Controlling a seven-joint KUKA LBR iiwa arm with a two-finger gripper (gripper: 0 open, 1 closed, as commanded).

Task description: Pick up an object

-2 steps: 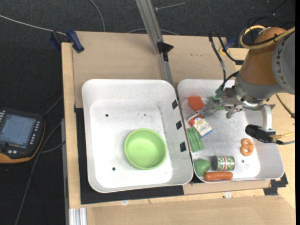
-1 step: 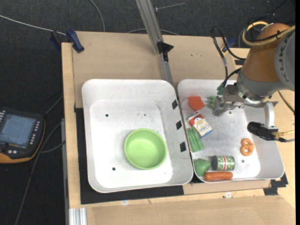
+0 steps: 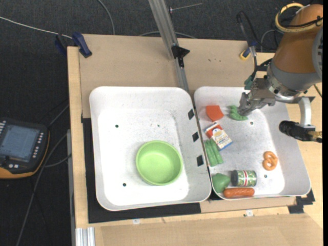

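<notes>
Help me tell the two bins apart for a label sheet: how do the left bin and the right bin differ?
The left bin holds one thing, a light green bowl; the right bin holds many small items, among them a pretzel and a green-labelled can. The gripper is over the right bin, not the left. Both are shallow, white and rounded at the corners.

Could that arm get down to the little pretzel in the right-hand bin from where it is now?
Probably yes. The pretzel lies by itself on open bin floor, nothing on or against it, and the end effector hovers in the same bin.
</notes>
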